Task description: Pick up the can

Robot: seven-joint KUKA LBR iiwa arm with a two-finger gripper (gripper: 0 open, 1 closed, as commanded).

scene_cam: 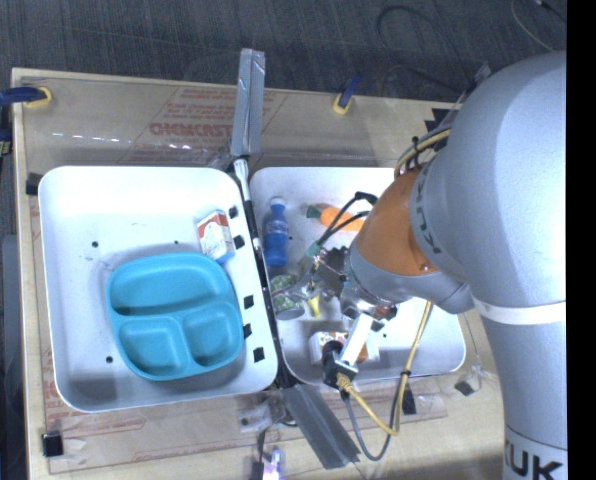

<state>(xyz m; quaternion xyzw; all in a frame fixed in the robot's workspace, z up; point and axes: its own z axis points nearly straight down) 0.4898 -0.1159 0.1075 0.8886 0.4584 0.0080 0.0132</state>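
I see the jaws [313,286] low in the right bin [448,353] beside what looks like the can [285,296] by the divider — their opening is hidden, so no pickup is confirmed yet.

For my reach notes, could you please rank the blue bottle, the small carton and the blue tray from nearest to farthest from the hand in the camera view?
From the hand:
1. Blue bottle, right bin, by the divider.
2. Small carton, left bin, beside the divider.
3. Blue tray, left bin, middle.
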